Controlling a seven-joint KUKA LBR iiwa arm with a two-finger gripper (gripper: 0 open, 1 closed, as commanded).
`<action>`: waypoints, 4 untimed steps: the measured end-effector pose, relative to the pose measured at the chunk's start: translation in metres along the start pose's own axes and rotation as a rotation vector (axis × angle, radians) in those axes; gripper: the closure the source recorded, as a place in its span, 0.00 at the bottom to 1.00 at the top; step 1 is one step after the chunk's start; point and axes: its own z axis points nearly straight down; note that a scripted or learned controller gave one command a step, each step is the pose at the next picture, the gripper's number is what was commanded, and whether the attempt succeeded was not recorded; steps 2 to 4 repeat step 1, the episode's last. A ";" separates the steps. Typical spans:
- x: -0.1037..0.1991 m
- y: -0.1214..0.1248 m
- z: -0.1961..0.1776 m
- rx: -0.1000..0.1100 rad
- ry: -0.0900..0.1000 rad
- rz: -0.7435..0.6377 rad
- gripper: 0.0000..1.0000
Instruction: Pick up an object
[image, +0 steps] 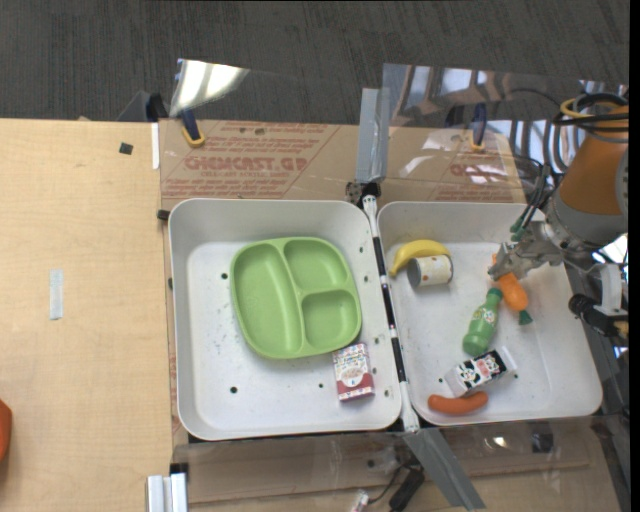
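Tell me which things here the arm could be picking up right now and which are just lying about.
In play, by the gripper in the right bin:
- orange carrot
- green bottle

Just lying about:
- banana
- small cup
- milk carton
- sausage
- green divided plate and small box in the left bin

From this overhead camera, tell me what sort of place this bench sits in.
Most likely a robotics lab set up for grasping trials. Two white bins sit side by side holding toy items such as a green divided plate and a banana, with a cabled robot arm reaching in.
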 end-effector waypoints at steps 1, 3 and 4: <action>0.059 -0.011 -0.121 -0.001 -0.005 0.017 1.00; 0.059 -0.011 -0.121 -0.001 -0.005 0.017 1.00; 0.059 -0.011 -0.121 -0.001 -0.005 0.017 1.00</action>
